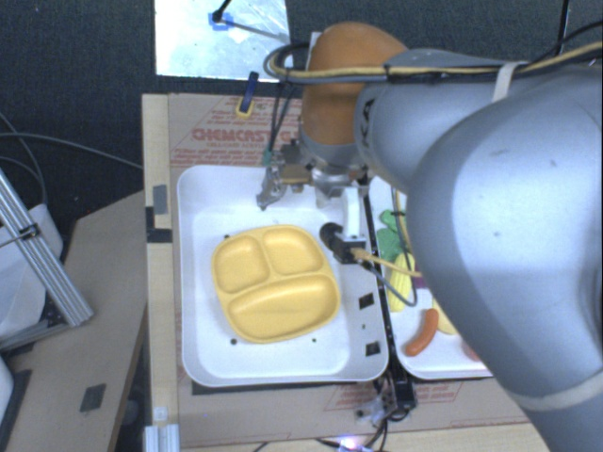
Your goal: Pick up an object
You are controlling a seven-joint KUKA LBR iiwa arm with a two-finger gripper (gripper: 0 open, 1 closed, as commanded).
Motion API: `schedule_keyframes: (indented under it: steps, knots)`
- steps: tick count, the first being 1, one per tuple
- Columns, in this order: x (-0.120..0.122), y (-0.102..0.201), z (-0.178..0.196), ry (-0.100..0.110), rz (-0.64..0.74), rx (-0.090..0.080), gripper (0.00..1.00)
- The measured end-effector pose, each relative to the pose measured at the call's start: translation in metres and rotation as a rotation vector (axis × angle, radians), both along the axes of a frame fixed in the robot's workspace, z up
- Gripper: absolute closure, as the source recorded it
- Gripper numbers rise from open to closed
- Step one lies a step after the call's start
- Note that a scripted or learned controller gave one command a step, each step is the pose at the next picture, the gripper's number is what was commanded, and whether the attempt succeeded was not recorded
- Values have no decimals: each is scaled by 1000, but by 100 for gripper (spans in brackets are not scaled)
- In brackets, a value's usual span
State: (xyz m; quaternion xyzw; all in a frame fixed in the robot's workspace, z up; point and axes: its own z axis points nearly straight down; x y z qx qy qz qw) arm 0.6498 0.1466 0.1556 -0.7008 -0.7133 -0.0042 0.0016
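A yellow plate (274,282) with three compartments lies flat in the middle of the left white bin (203,252). My gripper (270,190) hangs over the far part of that bin, just beyond the plate's far rim, and I see nothing held in it. The grey arm with its orange band reaches in from the right and hides most of the right bin (443,365). In the visible part of the right bin lie an orange sausage (421,332), a yellow corn cob (401,276) and a green item (391,231).
Brown cardboard (221,130) lies under the bins at the back. A blue and yellow tool (248,96) rests on it. A shiny sheet (221,22) lies further back. Two small dark bits (366,301) sit near the left bin's right wall.
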Motion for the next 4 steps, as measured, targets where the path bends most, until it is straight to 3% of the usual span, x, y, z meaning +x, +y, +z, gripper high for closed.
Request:
schedule_keyframes:
  steps: [1,2,3,4]
  knots:
    - [-63,-24,-66,11,-18,-10,0]
    - [-9,70,24,-11,-5,0,0]
    - [-48,90,203,-14,-9,1,0]
    - [-107,9,125,14,-23,-12,0]
